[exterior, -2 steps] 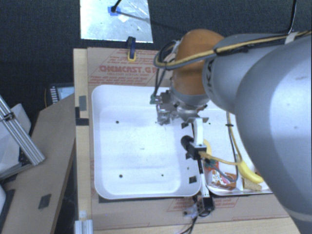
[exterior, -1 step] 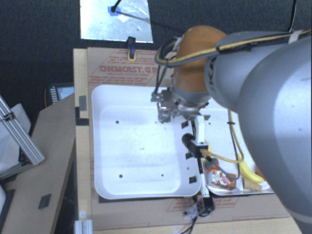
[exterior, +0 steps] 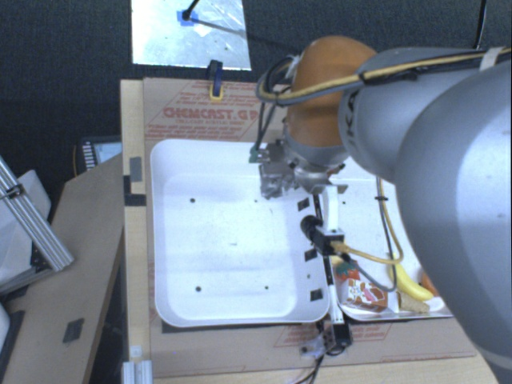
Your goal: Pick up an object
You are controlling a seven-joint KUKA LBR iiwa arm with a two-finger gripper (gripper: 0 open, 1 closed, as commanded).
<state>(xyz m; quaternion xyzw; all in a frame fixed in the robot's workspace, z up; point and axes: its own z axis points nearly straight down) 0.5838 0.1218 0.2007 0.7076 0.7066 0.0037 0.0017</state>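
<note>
Bench w/ left bin (exterior: 172, 214); gripper (exterior: 272, 184) above its right edge, jaw state unclear.

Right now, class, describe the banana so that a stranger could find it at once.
Start at the right-hand white bin, mostly hidden beneath the grey arm. Look to its near corner: the banana lies there beside a red and white packet. It is the curved, plain yellow thing.

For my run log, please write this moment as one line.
arm: over bins | tool: above left bin, nothing seen held | right bin: banana, packet
</note>
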